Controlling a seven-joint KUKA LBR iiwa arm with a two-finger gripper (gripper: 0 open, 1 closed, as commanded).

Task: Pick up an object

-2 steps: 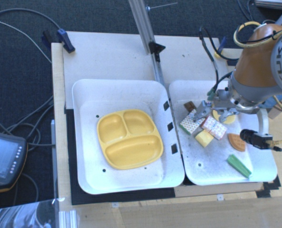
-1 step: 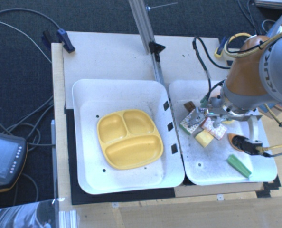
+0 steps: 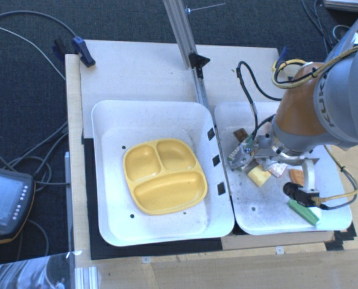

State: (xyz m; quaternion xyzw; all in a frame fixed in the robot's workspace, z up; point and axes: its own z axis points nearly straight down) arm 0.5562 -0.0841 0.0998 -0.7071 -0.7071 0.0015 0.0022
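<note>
Here we see the claw low inside the right bin, just up and to the left of the block. The claw is small and partly hidden under the arm, so we cannot tell if it is open or shut. We see nothing held in it.

The block is yellow and lies flat on the bin floor. We think it is the thing to pick up, because it is the one nearest the claw. The claw looks a bit off to one side of it, so a grab from here may miss.

Just right of the block is a pink bit, touching it or nearly so. That could get in the way of a clean grab. A little more to the right of the block lies an orange bit. Down and to the right of the block is a green pen, lying flat. Up and to the left of the block, past the claw, sits a small brown bit.

Far to the left of the block is the left bin, with a yellow plate in it. The plate is well apart from the claw, so we think it is not the goal now.
</note>
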